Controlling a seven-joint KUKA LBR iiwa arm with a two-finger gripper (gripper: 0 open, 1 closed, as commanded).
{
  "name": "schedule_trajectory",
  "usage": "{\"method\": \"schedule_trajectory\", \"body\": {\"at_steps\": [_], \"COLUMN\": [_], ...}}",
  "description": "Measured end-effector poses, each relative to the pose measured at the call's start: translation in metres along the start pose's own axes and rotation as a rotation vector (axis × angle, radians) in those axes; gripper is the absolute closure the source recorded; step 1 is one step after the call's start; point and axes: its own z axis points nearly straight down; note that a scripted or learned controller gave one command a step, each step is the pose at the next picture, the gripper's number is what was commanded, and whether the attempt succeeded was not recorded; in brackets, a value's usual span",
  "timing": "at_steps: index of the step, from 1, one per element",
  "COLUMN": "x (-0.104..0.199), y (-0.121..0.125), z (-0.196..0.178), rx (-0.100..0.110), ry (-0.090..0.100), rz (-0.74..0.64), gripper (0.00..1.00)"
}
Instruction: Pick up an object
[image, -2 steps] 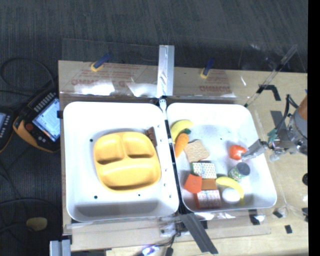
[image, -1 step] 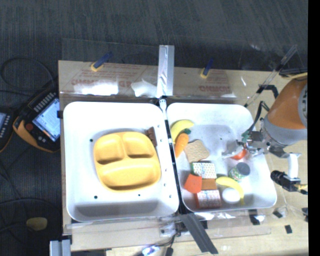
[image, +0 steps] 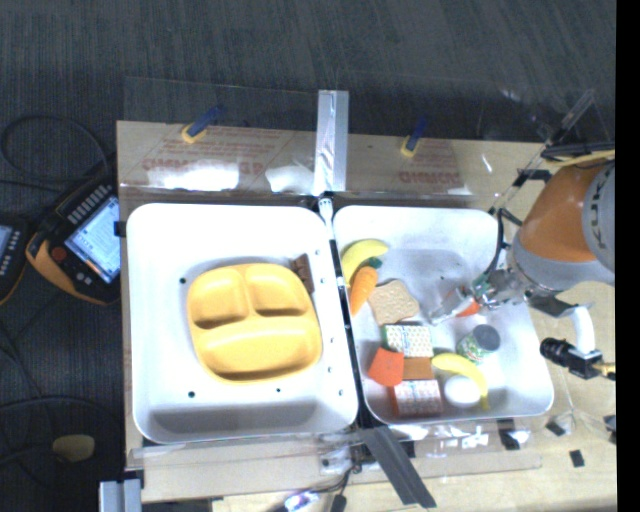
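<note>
The left bin (image: 150, 330) holds a yellow tray (image: 254, 318), and the right bin (image: 525, 385) is full of toy food (image: 412, 338) (banana, carrot, bread) under the gripper (image: 470, 300).

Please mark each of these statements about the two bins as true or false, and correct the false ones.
1. The yellow tray lies in the left bin. True.
2. The banana lies in the left bin. False: it lies in the right bin, at its far left corner, next to the carrot.
3. The gripper is above the right bin. True.
4. The slice of bread rests on the yellow tray. False: it is in the right bin, right of the carrot.
5. The arm is over the left bin. False: it is over the right bin's right side.
</note>
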Motion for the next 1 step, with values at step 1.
{"method": "schedule_trajectory", "body": {"at_steps": [1], "x": [-0.013], "y": [0.0463], "z": [0.0021], "rx": [-0.005], "ry": [-0.001], "rz": [-0.124], "gripper": [0.0]}}
